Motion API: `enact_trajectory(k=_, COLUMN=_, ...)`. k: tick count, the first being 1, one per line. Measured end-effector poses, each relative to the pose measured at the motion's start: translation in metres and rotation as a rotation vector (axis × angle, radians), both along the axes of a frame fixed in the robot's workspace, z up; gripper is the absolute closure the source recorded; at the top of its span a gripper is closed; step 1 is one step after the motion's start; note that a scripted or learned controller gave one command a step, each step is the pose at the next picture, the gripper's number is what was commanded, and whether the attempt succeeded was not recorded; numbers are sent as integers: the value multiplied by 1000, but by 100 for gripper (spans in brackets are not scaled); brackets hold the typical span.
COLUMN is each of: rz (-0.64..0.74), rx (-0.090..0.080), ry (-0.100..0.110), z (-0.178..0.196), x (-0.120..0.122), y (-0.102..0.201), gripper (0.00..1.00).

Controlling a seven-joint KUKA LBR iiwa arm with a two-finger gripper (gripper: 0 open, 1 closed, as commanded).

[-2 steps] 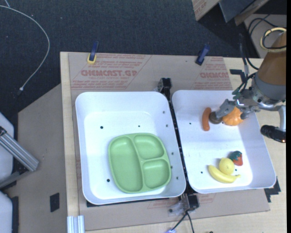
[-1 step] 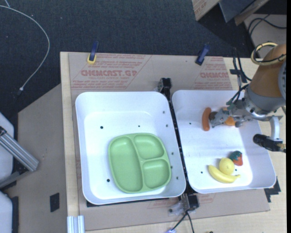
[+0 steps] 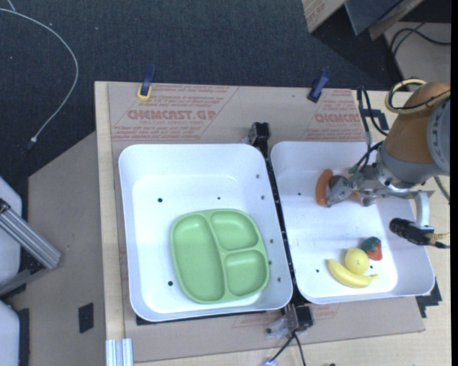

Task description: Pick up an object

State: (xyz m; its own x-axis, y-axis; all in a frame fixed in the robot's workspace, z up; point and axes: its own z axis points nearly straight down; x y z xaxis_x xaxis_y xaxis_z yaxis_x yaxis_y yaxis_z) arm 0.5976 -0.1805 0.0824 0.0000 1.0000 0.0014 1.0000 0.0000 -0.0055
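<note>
Over the right bin (image 3: 300, 214), the gripper (image 3: 335, 193) is sitting right beside an orange carrot-like piece (image 3: 324, 184); can't tell finger state or contact, so I'm judging the pick not yet done. Banana (image 3: 349, 274), lemon (image 3: 357, 259) and strawberry (image 3: 372, 248) are clustering near the front rim. Bin middle is giving open room; divider wall is lying close on the carrot side.

A dark blue carpet (image 3: 179, 43) covers the floor around the counter (image 3: 107, 214), whose top is a brown sheet printed with red lettering. Two clamps, one yellow-and-blue (image 3: 146, 82) and one blue (image 3: 319, 85), grip its far edge. A thin white cable (image 3: 61, 78) curves across the carpet at far left. A metal rail (image 3: 25, 232) lies at left. A cardboard box (image 3: 325, 11) sits at far right.
</note>
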Motion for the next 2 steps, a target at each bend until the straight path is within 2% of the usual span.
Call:
enact_trajectory(k=1, rz=0, rx=-2, ry=-6, z=13, x=2, y=0, gripper=100)
enact_trajectory(k=2, rz=-1, rx=-4, ry=-12, z=74, x=-2, y=-7, gripper=100)
